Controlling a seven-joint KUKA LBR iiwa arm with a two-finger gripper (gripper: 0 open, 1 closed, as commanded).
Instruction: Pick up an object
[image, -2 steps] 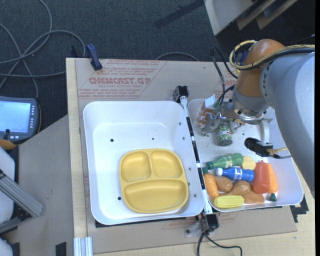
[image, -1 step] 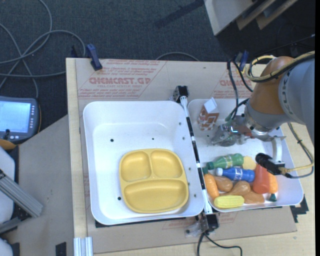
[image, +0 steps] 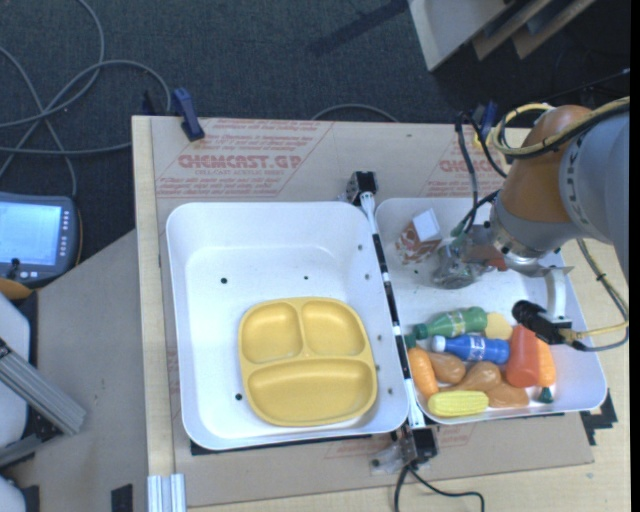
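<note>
Camera view gives you the gripper (image: 452, 268) low in the right bin (image: 590, 385), beside the carton (image: 424, 224); toys (image: 480, 362) lie nearer. Grip state unclear; nothing visibly lifted yet.

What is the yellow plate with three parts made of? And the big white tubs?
The yellow plate looks like smooth moulded plastic: rounded compartment edges, soft sheen. The white tubs seem thin glossy plastic too, with rounded corners and light glare, though the look alone can't confirm it.

Robotics lab: arm (image: 575, 170) over tabletop (image: 250, 160), two bins (image: 190, 240), loose cables (image: 60, 90) on dark carpet, teach pendant (image: 35, 240) at left.
</note>
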